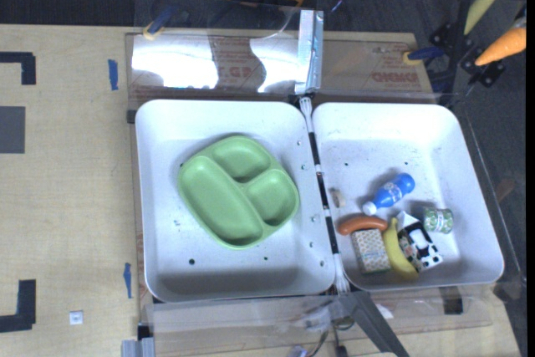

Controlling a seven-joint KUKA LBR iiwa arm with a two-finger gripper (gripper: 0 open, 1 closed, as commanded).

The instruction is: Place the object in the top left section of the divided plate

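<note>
A light green divided plate (238, 190) lies in the left white bin (159, 146), turned at an angle. It has one large section on its left and two smaller ones at its upper and right sides, all bare. The loose objects lie in the right bin (435, 138): a blue and white bottle (389, 192), an orange-red sausage (362, 224), a tan block (370, 252), a yellow banana (399, 255), a black and white toy (420, 247) and a green can (438, 220). An orange part of the arm (504, 44) shows at the upper right, outside the bins.
A small tan scrap (338, 198) lies near the ridge between the bins. The objects crowd the right bin's front half. A clear panel (217, 54) stands behind the left bin. Stands and cables sit on the floor at the back.
</note>
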